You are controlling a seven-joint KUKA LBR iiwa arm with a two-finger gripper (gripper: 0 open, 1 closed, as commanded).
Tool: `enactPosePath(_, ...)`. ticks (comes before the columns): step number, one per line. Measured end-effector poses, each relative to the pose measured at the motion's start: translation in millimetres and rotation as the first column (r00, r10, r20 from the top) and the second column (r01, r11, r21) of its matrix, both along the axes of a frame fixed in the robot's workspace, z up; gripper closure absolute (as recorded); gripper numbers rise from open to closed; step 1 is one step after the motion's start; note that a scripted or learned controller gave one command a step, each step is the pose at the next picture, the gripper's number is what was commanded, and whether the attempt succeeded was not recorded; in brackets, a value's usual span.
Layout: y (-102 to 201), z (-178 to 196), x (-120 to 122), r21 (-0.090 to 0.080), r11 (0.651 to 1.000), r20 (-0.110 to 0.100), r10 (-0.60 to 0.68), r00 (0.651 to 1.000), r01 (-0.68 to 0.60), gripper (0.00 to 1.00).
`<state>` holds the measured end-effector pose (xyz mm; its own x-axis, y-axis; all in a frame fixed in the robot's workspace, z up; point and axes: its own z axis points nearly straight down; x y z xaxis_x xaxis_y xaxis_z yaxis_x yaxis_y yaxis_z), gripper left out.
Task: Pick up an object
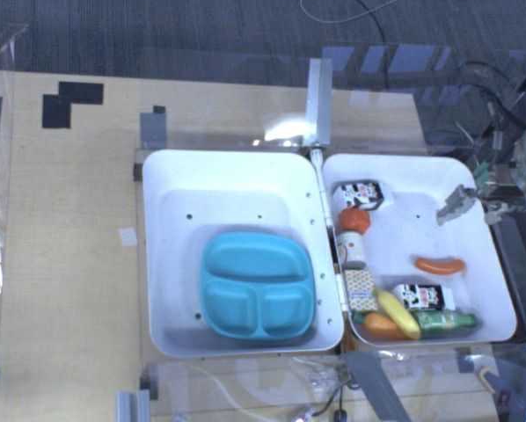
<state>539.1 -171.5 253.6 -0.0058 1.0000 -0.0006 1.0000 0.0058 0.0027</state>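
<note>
Over the right white plastic bin (500, 262), your two-finger gripper (458, 204) hangs with a finger-state I cannot tell, so lower squarely onto the lone orange-red sausage (439, 265).

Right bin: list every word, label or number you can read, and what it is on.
None can be read.
Upper black-and-white carton: print too blurred.
Lower black-and-white carton: print too blurred.
Bottle with red cap: label too small.
Patterned packet: too small.
</note>
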Motion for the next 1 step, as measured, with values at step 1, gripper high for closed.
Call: enactPosePath(1,15.2,-125.4,-40.7,0.001,0.996,-0.001,-0.089,0.996,0.089,0.0)
